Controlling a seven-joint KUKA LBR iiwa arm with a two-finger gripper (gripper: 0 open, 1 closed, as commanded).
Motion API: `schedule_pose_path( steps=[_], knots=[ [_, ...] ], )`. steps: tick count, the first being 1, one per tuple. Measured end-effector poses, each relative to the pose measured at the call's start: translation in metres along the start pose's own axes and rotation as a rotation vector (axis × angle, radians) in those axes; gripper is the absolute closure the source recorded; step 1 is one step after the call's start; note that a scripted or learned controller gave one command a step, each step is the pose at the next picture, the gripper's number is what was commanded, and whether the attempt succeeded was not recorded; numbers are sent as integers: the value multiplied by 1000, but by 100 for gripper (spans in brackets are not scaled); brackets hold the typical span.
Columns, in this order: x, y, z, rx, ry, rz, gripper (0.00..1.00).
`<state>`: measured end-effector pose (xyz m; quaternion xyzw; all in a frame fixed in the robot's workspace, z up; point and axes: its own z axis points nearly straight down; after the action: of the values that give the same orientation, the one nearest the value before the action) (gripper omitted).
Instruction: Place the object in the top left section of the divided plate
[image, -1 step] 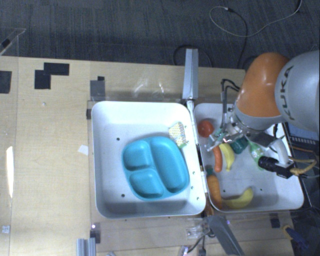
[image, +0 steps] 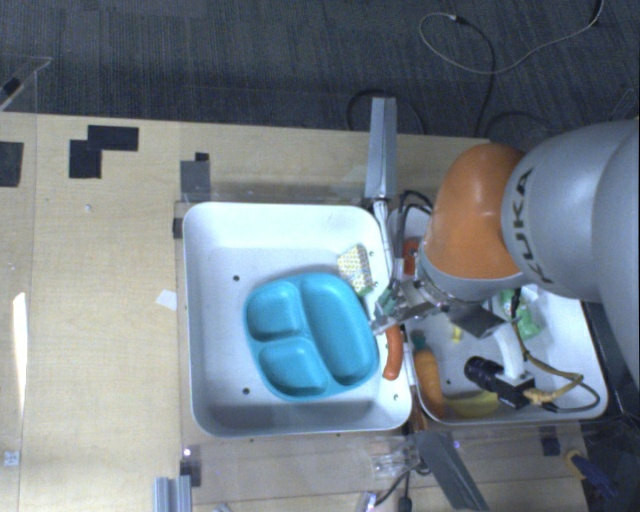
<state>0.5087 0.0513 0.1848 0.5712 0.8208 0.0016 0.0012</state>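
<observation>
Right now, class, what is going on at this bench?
A grey robot arm with an orange band reaches in from the right, over the wall between two white bins. The left bin holds a blue divided plate, and all three of its sections look bare. A pale patterned object lies just beyond the plate's far edge. The gripper hangs by that wall, above a small orange-red piece. The right bin has a banana and other items.

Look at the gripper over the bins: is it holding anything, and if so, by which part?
It cannot be told. The gripper sits by the bin divider just above an orange-red sausage-like item, but no object is visibly between its fingers.
</observation>
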Motion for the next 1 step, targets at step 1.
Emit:
schedule_pose_path(
  steps=[1],
  knots=[
    [60,17,-38,-1,0,-247,100]
  ],
)
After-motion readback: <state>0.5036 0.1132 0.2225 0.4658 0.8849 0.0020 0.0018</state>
